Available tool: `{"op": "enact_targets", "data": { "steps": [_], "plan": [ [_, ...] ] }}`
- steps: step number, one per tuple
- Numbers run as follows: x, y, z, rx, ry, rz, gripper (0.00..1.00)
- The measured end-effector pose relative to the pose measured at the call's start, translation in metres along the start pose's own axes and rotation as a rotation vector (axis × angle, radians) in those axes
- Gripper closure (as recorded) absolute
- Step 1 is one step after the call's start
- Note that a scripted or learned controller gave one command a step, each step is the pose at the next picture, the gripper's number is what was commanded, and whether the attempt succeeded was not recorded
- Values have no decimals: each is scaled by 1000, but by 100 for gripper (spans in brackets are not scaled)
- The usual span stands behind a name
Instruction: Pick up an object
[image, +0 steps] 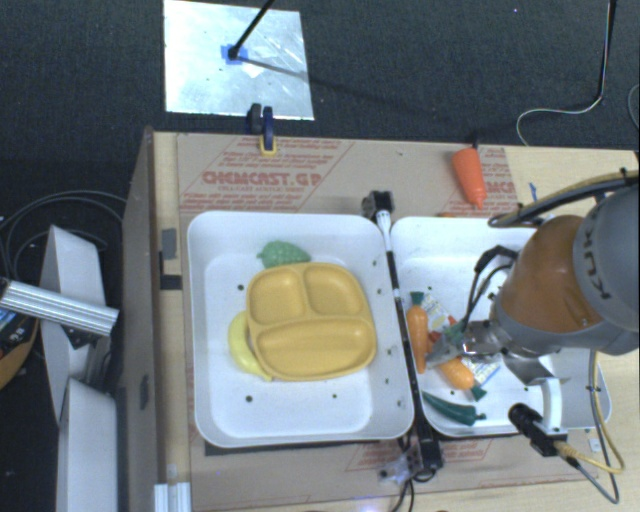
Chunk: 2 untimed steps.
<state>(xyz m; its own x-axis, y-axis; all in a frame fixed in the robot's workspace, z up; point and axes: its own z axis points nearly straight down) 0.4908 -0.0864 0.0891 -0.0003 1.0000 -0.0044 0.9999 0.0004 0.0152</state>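
My gripper (463, 346) is low in the right bin (450, 250), near its left side, at the end of the grey arm with the orange band (545, 275). It sits among a cluster of small toys. An orange carrot (416, 335) lies just to its left along the bin wall. A rounded orange piece (458, 375) lies right below it, and a dark green pod (452, 408) lies nearer the front edge. The arm hides whatever is under the wrist, and I cannot see whether anything is held.
The left bin (205, 300) holds a yellow divided plate (308, 320), a green leafy toy (283, 253) behind it and a yellow banana (240, 345) at its left. Another carrot (467, 175) lies on the cardboard behind the right bin. A black clamp (380, 205) stands between the bins.
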Motion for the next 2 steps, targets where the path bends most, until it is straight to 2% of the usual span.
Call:
{"op": "enact_targets", "data": {
  "steps": [1, 2],
  "plan": [
    [0, 1, -11, -3, 0, -1, 100],
    [41, 51, -96, 11, 5, -3, 100]
  ]
}}
